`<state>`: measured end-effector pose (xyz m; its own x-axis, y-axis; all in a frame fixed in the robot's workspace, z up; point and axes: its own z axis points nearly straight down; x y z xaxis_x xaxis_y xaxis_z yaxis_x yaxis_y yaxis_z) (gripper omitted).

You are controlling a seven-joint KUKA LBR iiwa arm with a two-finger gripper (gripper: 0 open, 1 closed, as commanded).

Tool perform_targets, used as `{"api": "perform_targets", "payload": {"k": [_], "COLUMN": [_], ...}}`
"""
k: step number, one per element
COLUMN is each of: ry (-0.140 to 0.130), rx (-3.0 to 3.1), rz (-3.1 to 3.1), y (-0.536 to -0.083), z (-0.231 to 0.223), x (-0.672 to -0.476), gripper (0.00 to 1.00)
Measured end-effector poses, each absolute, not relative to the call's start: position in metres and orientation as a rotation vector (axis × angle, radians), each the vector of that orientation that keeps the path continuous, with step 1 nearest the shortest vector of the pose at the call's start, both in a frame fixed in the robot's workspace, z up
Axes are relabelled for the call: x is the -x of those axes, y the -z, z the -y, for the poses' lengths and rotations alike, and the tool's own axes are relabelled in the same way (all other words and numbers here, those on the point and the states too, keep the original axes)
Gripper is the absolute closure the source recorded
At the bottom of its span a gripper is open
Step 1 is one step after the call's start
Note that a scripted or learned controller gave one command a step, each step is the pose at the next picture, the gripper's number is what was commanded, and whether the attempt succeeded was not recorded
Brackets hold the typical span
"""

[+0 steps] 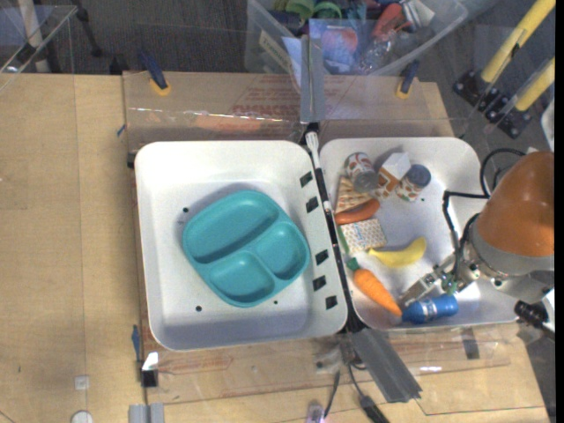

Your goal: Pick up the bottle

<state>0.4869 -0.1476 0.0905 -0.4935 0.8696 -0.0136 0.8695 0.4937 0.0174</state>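
Two shallow white bins sit side by side on the wooden bench (62,236), the left bin (159,236) and the right bin (458,161) meeting along a dark hinged seam. The arm (524,214) enters from the right, its orange band filling much of that side and covering part of the right bin's far rim; its upper links are cut off by the frame. A teal divided plate (242,247) lies tilted in the middle of the left bin. In the right bin, a yellow banana (401,254) lies near the centre, with an orange carrot (377,291) below it toward the seam. The blue bottle (434,307) lies on its side against the near wall of the right bin, just beside the carrot's tip. The gripper (436,282) hangs just above the bottle; the fingers blur into wrist hardware, so whether they are parted or closed cannot be told, nor whether they touch the bottle. A cluster of small packets and jars (383,179) crowds the bin's far corner, too small to identify individually.
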Motion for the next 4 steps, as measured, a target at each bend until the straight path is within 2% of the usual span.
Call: {"api": "perform_targets", "payload": {"k": [1,2,3,4], "ry": [-0.008,-0.010,-0.005,-0.011], "rx": [-1.590,-1.593,-1.867,-1.864], "rz": [-2.691,-2.683,-2.518,-2.521], "y": [-0.090,-0.100,-0.090,-0.090], "z": [0.102,0.104,0.108,0.105], "x": [-0.484,-0.486,-0.566,-0.567], "gripper": [0.00,1.00,1.00,0.00]}}
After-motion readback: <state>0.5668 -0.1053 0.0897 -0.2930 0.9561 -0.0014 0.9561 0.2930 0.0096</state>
